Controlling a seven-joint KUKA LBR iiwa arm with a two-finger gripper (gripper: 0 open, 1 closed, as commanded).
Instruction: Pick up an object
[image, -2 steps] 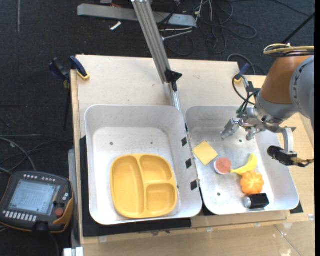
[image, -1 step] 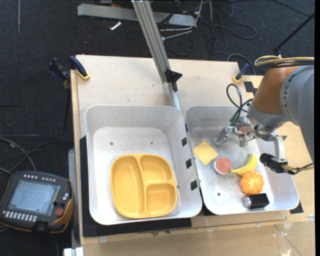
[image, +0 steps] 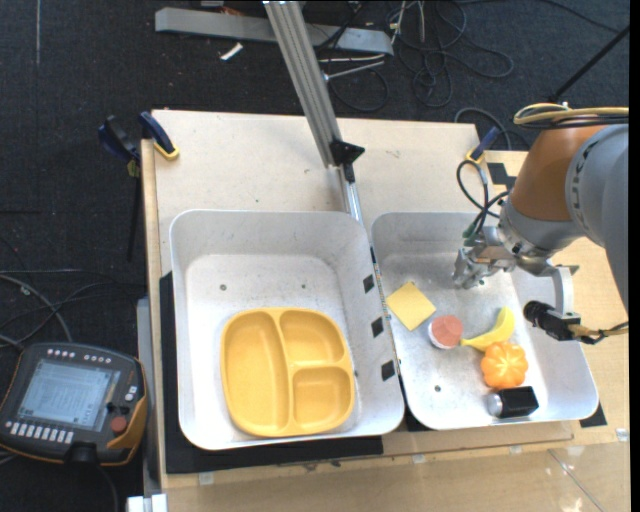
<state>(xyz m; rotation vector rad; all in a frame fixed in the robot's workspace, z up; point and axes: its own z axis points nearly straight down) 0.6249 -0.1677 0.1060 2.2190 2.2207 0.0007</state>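
Arm (image: 560, 185) bent over right bin (image: 420, 245); hand (image: 470, 270) low, nothing held.

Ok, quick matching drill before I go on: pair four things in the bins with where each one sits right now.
Things:
1. yellow three-compartment plastic tray
2. flat pale-yellow square slice
3. round orange fruit
4. small black cylinder with a silver end

Places:
A. right bin, by its near edge, just below the orange fruit
B. left bin, lying flat
C. right bin, close to the divide between the bins
D. right bin, just below the curved yellow banana

Pairs: 1-B, 2-C, 3-D, 4-A
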